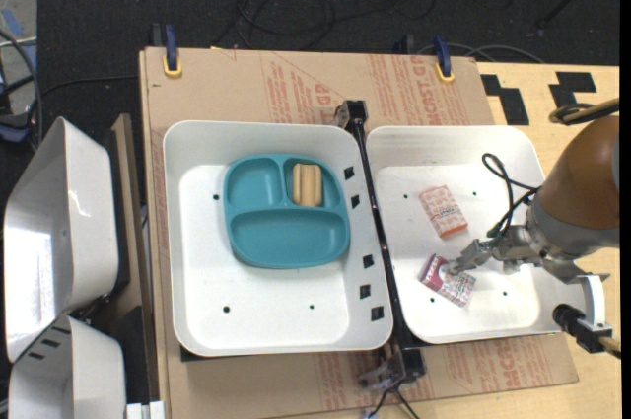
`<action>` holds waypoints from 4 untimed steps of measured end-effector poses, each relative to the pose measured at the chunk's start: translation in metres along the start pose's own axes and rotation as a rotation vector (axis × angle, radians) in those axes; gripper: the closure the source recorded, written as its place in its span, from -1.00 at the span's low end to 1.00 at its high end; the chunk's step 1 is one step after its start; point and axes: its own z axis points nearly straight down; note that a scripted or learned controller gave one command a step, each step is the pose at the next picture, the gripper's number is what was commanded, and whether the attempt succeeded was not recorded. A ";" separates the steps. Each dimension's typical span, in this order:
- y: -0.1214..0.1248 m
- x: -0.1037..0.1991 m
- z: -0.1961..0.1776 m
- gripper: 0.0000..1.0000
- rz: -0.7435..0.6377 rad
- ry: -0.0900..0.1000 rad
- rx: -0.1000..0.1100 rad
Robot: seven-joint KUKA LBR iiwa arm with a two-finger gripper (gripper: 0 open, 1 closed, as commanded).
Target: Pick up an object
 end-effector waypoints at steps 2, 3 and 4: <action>0.006 0.003 -0.077 1.00 -0.008 -0.003 -0.005; 0.001 0.011 -0.130 1.00 -0.008 -0.002 -0.003; 0.006 0.019 -0.176 1.00 -0.009 -0.003 -0.004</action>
